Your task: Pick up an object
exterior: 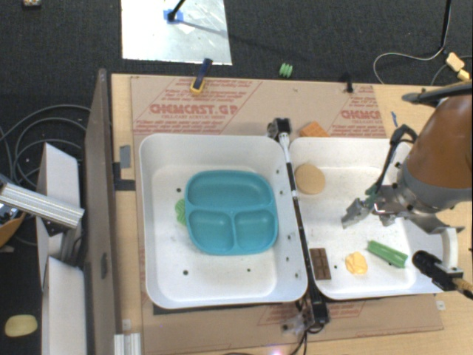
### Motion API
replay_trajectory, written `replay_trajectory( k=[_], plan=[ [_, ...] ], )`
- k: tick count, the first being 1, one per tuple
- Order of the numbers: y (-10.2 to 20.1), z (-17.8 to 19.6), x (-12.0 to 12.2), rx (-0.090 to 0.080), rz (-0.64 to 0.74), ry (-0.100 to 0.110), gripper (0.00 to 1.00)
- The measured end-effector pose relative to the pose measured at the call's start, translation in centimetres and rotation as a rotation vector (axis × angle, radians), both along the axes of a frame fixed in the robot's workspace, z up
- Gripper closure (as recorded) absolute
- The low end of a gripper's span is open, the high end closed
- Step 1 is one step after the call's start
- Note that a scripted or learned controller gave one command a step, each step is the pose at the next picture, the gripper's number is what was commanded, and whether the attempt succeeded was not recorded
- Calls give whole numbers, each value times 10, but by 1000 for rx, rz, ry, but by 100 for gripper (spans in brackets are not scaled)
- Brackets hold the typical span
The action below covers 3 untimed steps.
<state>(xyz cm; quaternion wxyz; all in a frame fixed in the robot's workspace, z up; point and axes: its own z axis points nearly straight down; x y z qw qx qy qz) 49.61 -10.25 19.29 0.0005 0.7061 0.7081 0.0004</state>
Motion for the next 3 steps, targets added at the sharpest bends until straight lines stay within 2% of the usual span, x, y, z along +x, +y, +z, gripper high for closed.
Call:
replay_trajectory(
  k=[1,2,3],
  plan=[
    [11,24,31,0,4,-4,0],
    [1,-108,27,1,-3,10,0],
    [-39,1,90,-6,1,-14,0]
  ],
)
